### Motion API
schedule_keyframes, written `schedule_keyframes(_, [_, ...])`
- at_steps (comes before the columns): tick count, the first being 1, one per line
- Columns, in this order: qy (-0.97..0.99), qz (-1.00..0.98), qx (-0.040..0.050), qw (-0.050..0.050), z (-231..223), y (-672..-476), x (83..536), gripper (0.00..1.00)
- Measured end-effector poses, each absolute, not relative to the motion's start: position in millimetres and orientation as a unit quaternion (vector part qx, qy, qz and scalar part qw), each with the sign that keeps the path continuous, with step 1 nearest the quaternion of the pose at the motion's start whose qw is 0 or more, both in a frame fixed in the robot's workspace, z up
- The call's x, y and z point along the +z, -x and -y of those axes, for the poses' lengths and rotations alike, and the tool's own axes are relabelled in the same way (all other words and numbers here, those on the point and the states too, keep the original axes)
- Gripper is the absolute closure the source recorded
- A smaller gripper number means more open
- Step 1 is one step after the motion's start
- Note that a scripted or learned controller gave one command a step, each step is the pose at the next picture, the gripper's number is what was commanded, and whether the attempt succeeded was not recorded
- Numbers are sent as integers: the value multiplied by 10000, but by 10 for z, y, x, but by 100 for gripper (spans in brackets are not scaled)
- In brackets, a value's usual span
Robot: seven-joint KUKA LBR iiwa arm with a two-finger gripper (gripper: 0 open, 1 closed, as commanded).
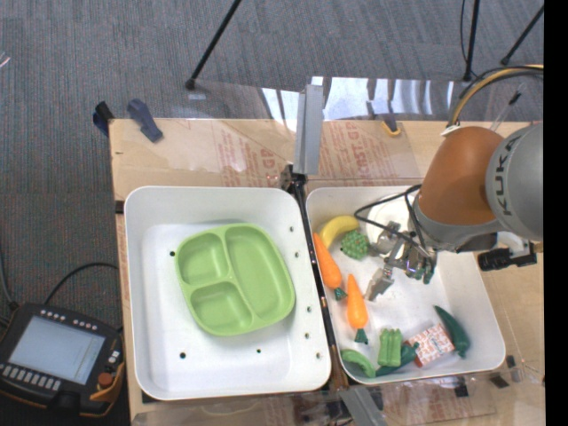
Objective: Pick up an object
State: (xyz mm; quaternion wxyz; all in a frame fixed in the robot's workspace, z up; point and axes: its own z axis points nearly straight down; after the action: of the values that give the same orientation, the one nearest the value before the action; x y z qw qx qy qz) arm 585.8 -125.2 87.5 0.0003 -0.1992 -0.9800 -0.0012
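Left of the right bin (486,309), the other white bin (146,238) holds only a green divided plate (235,279), rigid and broad, a poor candidate. Inside the right bin, along its left wall, lie two orange carrots (355,302), likely light, hard, smooth plastic that could slip, best pinched across the thick middle; a banana (338,228) sits at its far-left corner. The gripper (380,284) hangs just right of the carrots, fingers slightly apart and holding nothing, above bare white floor on the wooden tabletop (204,149).
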Motion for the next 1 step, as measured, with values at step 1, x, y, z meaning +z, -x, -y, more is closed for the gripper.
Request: schedule_keyframes(1, [2243,9745,-1,11,950,-5330,868,0])
